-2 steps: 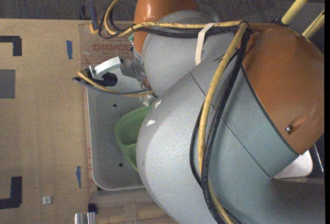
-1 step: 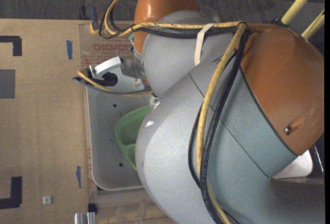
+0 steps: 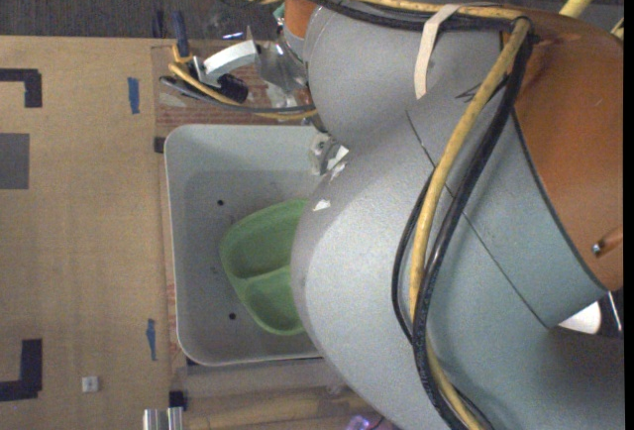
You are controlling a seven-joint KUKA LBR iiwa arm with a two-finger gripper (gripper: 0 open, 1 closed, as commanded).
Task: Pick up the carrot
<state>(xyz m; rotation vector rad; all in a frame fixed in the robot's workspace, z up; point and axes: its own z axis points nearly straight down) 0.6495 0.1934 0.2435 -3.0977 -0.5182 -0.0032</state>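
1. Arm. The grey arm fills the right half of the frame, with an orange band at the right edge. A yellow cable runs along its housing.
2. Pincer. The pincer sits at upper centre-left of the frame, just above the top rim of the bin. Its opening state cannot be told from this view, and nothing can be seen held in it.
3. Bin. One white bin lies at centre-left on the desk. The arm covers its right part.
4. Contents. A green dish with two compartments rests on the bin floor, at lower centre of the frame. Its right side is hidden under the arm.
5. Carrot. The position of the carrot cannot be told, since the arm hides much of the bin.
6. Desk markings. A strip of blue tape sits at upper left, near black corner marks.
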